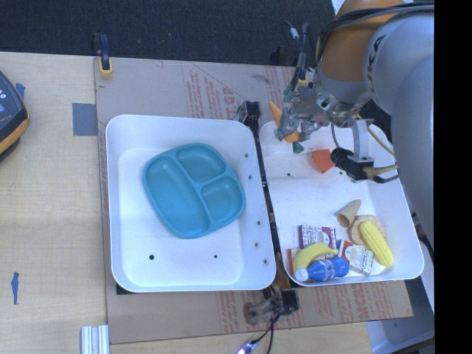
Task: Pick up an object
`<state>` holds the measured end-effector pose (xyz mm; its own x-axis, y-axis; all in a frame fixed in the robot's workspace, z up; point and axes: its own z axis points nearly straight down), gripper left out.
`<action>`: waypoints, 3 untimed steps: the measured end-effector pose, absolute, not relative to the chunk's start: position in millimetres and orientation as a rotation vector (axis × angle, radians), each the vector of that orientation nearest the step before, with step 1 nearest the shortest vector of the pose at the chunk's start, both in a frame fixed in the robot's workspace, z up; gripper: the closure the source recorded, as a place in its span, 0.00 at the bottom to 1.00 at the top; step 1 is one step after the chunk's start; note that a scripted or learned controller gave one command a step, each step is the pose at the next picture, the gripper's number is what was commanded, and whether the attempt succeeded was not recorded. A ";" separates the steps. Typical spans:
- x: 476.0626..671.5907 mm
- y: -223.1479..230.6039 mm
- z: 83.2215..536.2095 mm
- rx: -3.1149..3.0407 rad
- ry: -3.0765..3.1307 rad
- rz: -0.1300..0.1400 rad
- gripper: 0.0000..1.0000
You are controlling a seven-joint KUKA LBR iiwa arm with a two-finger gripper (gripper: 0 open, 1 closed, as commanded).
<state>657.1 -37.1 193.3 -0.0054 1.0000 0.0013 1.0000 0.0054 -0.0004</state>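
Left bin just has a blue divided plate sitting in the middle, tilted a bit. Over in the right bin the arm comes in from the upper right, bent down steeply with its orange band up top, and the gripper hangs at the bin's far left corner with something orange between its fingers, though I can't tell if it's really clamped. Rest of the stuff is well apart from it: an orange block nearby, then a cone, corn, banana, a blue bottle and packets piled at the near end.
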 end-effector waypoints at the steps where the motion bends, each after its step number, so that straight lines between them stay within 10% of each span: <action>1: 627.6 41.8 239.1 -2.213 -2.226 0.003 1.00; 3: 537.1 110.6 311.0 -2.212 -2.226 0.004 1.00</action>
